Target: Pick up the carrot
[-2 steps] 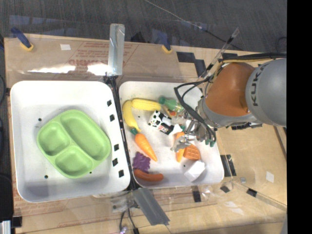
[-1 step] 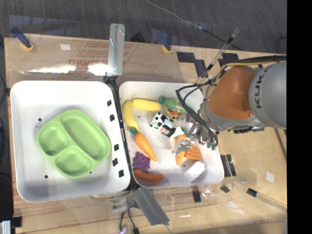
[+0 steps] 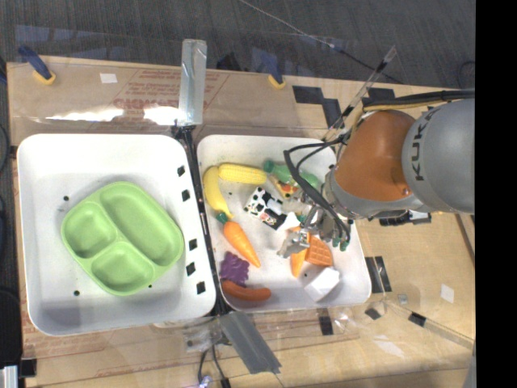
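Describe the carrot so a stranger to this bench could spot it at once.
Look in the right-hand white bin, the one crowded with toy food, beside the bin holding the green divided plate. Near that bin's left wall, below the yellow banana and above the purple grapes, lies the carrot. It is the plain orange cone lying at a slant, tapering toward the lower right.

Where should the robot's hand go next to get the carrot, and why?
Probably slide left toward the carrot. The gripper hangs over the orange wedge in the right bin, while the carrot lies apart, beside the banana.
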`<state>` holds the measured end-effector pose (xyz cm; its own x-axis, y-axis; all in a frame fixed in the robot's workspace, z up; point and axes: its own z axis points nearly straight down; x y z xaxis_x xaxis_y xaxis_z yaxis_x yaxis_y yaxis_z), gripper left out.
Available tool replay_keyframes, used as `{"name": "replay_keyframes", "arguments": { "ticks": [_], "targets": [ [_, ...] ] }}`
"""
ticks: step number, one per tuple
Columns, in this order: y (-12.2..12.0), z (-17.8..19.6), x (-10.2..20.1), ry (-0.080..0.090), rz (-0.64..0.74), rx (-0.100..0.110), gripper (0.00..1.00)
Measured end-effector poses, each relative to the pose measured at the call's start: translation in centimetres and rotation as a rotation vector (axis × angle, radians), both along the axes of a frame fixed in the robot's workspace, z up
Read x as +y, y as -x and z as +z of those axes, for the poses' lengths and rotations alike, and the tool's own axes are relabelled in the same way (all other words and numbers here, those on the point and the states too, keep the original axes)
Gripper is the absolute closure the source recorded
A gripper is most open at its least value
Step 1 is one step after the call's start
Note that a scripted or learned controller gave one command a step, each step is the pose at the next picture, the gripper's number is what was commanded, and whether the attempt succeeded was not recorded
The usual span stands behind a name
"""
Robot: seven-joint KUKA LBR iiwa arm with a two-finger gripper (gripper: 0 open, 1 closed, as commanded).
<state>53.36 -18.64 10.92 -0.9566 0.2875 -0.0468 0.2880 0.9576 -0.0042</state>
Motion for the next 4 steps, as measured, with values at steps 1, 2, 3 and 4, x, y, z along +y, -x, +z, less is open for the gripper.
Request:
{"name": "replay_keyframes", "arguments": {
  "ticks": [1, 2, 3, 4],
  "targets": [
    [1.9, 0.0, 0.2, -0.004, -0.040, -0.007, 0.00],
    [4.2, 0.0, 1.1, -0.003, -0.066, -0.010, 0.00],
    [3.7, 1.5, 1.1, 0.001, -0.059, -0.024, 1.00],
    [5.5, 7.9, 3.6, -0.015, 0.047, 0.039, 1.00]
  ]
}}
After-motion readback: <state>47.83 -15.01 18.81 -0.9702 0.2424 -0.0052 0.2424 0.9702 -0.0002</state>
